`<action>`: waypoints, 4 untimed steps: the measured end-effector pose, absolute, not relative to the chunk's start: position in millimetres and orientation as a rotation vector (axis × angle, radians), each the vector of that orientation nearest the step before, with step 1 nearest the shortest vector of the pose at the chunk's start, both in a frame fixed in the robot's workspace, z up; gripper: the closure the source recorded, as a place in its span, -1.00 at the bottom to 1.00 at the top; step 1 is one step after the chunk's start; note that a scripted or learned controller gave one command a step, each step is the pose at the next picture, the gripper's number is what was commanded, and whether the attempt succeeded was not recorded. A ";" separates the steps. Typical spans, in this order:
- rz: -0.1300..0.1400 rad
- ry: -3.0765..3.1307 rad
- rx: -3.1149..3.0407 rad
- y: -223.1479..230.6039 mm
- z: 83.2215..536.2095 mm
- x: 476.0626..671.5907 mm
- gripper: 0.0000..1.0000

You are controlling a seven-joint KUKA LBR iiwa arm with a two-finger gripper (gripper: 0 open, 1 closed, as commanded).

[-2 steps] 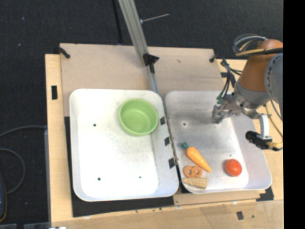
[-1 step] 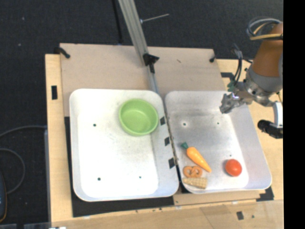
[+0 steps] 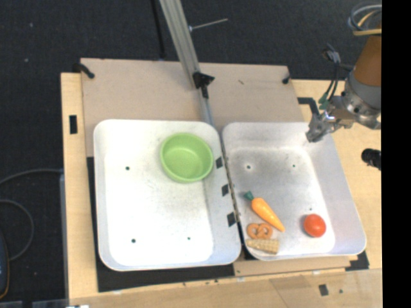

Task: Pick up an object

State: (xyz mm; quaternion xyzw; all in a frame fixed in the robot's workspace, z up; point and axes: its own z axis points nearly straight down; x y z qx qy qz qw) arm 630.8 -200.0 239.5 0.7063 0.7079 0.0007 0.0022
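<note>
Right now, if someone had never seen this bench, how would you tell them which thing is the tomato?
Start with the right-hand white bin, the one nearest the arm. Look to its near end, where three small items sit: a carrot, a pretzel over a cracker, and the tomato. The tomato lies apart to the right, and it is the only round, plain red one.

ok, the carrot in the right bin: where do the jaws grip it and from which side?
Likely across the thick orange body of the carrot, near its middle, coming straight down from above. It lies flat and slanted, green top up-left, tip down-right, so set the jaws crosswise to that axis. The pretzel sits close below it, so stay toward the upper half. The gripper is at the bin's far right corner.
</note>
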 end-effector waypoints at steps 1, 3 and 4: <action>0.003 2.226 2.213 -158.0 241.4 642.7 1.00; 0.004 2.228 2.213 -65.6 245.2 647.1 1.00; 0.001 2.229 2.214 -9.6 234.9 655.7 1.00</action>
